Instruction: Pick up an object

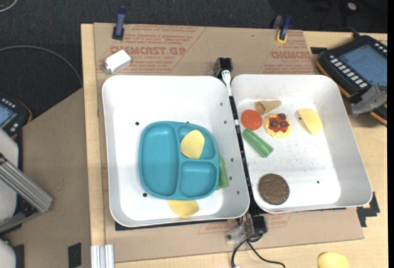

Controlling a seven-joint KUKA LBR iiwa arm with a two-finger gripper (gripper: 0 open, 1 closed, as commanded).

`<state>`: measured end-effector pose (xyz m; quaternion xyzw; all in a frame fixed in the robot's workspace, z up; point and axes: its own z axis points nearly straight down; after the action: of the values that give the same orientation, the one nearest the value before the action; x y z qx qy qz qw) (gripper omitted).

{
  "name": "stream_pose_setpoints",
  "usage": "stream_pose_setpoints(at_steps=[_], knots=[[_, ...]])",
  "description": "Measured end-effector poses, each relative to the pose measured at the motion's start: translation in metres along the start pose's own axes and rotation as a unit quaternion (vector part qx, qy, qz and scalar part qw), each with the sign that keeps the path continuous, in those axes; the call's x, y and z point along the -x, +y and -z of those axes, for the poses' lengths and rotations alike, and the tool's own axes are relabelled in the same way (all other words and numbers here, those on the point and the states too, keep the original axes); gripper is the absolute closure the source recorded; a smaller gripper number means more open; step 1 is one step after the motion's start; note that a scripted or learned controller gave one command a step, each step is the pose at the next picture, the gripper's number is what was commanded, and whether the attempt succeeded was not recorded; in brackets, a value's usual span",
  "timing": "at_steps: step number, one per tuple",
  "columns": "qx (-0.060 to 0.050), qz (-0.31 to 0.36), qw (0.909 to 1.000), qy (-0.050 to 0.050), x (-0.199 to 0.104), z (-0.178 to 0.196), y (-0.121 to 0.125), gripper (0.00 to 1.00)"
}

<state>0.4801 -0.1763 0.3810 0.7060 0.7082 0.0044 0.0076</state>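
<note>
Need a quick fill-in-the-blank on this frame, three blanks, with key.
1. The teal tray sits in the ____ bin.
2. The brown disc lies in the ____ bin.
3. The yellow piece in the tray's top compartment is colored ____.

Missing words: left; right; yellow

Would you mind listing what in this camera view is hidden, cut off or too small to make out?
- Green piece: mostly hidden behind the blue tray, camera view.
- Yellow piece: partly covered by the tray's near edge.
- Yellow object: cut off by the bottom edge.
- Small pizza toy: toppings too small to identify.
</note>
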Motion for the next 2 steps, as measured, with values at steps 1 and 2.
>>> stream_pose_setpoints(at_steps=[1, 2], knots=[[0.003, 0.001, 1.0000, 0.000, -0.0303, 0.1490, 0.0025, 0.00], [-0.005, -0.001, 1.0000, 0.000, -0.0292, 0.1505, 0.0028, 1.00]])
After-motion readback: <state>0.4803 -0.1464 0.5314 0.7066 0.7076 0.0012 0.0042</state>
